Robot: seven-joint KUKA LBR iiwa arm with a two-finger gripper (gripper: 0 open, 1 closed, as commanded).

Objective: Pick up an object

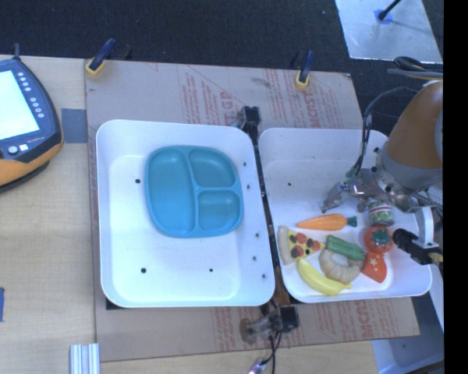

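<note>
Where the pale wood table (31,248) runs across the frame, covered at centre by a brown cardboard sheet (218,92) printed in red and pinned along its top edge by two blue-and-yellow clamps (100,57). Backed along the top of the frame by dark carpeted floor (203,10), with a light square patch (386,18) at upper right. At far left, partly cropped, an orange-cased control pendant (12,127) with a bright screen.

On the cardboard, two shallow white bins side by side and touching. Left bin (121,271) at centre frame, carrying a blue divided plate (193,191) in its upper half. Right bin (296,154) at centre right, loaded along its lower edge with toy food: orange carrot (326,223), pizza slice (300,245), yellow banana (318,279), green vegetable (345,248), beige ring-shaped piece (339,265), red strawberry-like piece (378,238) and red wedge (374,267), packed close and partly overlapping.

Reaching in from the right edge, grey arm with orange band (417,135). End effector (339,195) low over the right bin, just above the carrot, metal fingers slightly spread and released, grasping nothing visible.
</note>
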